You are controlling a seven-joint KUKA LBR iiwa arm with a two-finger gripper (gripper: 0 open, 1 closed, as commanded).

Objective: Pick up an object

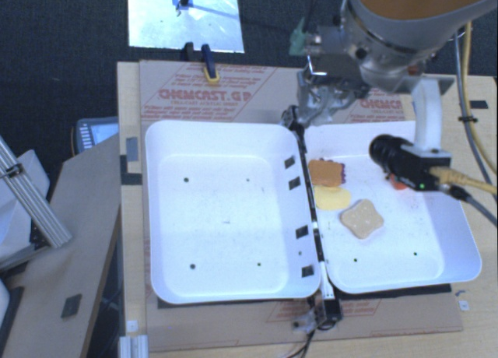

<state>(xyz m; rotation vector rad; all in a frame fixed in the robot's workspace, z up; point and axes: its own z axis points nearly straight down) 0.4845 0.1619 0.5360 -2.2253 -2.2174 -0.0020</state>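
Toast-shaped piece (362, 219) laid in right bin (436, 267), yellow slice (333, 198) beside it, gripper (315, 107) raised above, grip state undeterminable, cardboard (206, 93) spread beneath.

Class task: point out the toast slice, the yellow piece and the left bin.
toast slice (362, 219), camera view, middle of its top face
yellow piece (333, 198), camera view, centre of its flat top
left bin (226, 216), camera view, bare floor near the middle

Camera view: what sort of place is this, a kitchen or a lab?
Likely a robotics lab bench: two white bins clipped together on a board, toy food in the right one, and a cabled arm overhead.
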